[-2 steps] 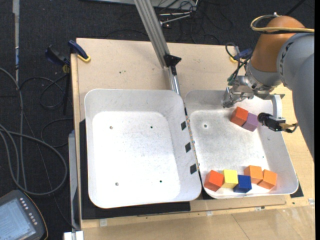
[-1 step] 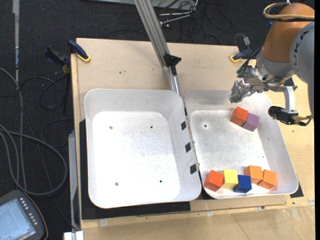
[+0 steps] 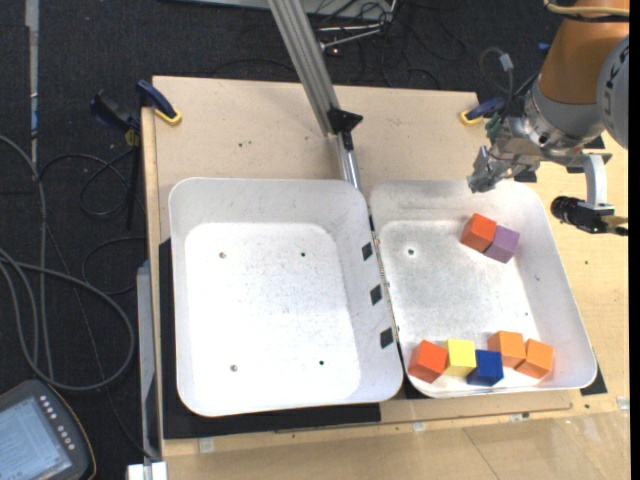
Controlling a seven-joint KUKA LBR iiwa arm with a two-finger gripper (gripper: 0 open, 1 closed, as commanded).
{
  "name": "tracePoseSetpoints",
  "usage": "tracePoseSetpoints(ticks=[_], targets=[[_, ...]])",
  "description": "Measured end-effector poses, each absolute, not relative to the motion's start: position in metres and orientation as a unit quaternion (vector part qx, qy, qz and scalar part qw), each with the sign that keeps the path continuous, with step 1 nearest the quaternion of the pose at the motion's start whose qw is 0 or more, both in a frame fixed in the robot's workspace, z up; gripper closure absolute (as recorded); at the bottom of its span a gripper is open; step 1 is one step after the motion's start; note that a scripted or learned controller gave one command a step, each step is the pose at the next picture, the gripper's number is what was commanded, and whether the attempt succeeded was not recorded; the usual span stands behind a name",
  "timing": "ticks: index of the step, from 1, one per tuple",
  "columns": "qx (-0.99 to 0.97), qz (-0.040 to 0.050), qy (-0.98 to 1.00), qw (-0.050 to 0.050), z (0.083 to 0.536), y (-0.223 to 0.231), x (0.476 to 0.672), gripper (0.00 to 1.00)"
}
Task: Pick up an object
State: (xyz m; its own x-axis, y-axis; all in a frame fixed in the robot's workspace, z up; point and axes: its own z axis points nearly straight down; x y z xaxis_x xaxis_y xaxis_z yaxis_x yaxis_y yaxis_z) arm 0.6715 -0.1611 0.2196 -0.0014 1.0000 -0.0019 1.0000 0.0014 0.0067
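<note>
Tabletop [image 3: 260, 133]: pale, matte board, lightly speckled, with yellow-tipped clamps at its upper corners.
Left bin [image 3: 200, 268]: shallow white tray, rounded corners, faint dark specks on its floor.
Right bin [image 3: 445, 288]: same white tray, touching the left bin along the middle of the frame; small black clips sit on the shared rim.
Upper blocks: an orange cube [image 3: 478, 232] touching a purple cube [image 3: 503, 241], smooth and matte, in the upper right of the right bin.
Lower blocks: a red-orange cube [image 3: 429, 359], yellow cube [image 3: 461, 354], blue cube [image 3: 488, 367] and two orange cubes [image 3: 524, 352] packed along the bin's lower edge.
Arm [image 3: 580, 58]: grey with a glossy orange band, cut off at the upper right.
Gripper [image 3: 487, 175]: dark metal, above the right bin's upper rim, near the orange cube; too small and shadowed to tell how it is set, nothing visibly grasped.
Writing: none legible.
Lower left: a grey screen, cropped.
</note>
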Motion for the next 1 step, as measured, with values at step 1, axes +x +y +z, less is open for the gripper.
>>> tracePoseSetpoints(ticks=[1], targets=[[0.705,-0.0001,0.709,-0.001,0.2129,-0.1131,0.6433,1.0]])
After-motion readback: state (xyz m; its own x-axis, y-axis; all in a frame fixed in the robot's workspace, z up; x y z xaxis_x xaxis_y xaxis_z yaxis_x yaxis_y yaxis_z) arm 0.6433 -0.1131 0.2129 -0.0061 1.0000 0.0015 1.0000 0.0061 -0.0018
